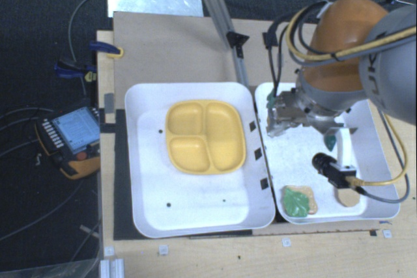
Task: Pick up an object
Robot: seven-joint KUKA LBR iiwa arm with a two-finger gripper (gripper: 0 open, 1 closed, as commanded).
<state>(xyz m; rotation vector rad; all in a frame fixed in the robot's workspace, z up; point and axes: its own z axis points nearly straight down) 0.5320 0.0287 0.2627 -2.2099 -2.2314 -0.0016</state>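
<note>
Over the right white bin (pixel 378 130), the grey-and-orange arm's gripper (pixel 280 115) hangs low, its grip state impossible to tell; a green-topped tan toy (pixel 298 201) lies at the bin's near edge; a yellow sectioned plastic plate (pixel 205 137) sits in the left bin (pixel 146 159).

One fixed camera looks down at a slant on both bins (pixel 195 221), arm (pixel 391 49) entering from right
</note>
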